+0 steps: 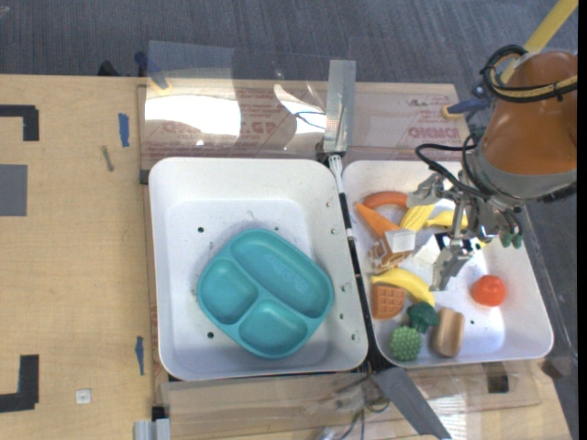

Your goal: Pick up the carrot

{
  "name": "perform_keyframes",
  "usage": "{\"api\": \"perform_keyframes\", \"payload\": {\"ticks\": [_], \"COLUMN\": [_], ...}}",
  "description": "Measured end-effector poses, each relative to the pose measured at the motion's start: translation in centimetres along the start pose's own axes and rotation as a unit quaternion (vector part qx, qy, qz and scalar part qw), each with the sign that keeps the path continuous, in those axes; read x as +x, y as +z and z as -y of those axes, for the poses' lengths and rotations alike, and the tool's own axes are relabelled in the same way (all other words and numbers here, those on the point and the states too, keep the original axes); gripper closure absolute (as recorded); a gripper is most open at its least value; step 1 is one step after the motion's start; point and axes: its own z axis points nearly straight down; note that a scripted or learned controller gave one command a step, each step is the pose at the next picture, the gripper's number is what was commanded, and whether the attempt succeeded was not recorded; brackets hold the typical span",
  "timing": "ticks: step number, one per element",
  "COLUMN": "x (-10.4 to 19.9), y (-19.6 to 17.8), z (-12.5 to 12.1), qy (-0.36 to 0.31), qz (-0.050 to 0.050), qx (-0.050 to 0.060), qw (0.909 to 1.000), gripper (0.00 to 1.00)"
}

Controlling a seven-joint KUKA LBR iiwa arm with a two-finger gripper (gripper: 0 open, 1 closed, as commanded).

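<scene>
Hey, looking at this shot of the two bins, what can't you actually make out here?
- Tool, camera view: its fingers blur into the clutter, so open or shut is unclear.
- Carrot: whether it touches the corn is unclear, the items crowd together.
- Small packet: too small and blurred to identify.
- Arm: cut off by the right edge.

**Arm reaching in from the right**

The arm (527, 117) is leaning in from the upper right, its orange band facing up. The gripper (456, 246) is pointing down and leftward, its fingers hard to make out.
</scene>
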Motion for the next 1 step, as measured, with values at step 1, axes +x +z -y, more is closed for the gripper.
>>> {"api": "perform_keyframes", "payload": {"ticks": [1], "x": [-8.15], "y": [1.39], "z": [-5.05], "qy": [-0.019], "qz": [0.001], "qx": [-0.001], "qw": [0.9998], "gripper": [0.00]}}
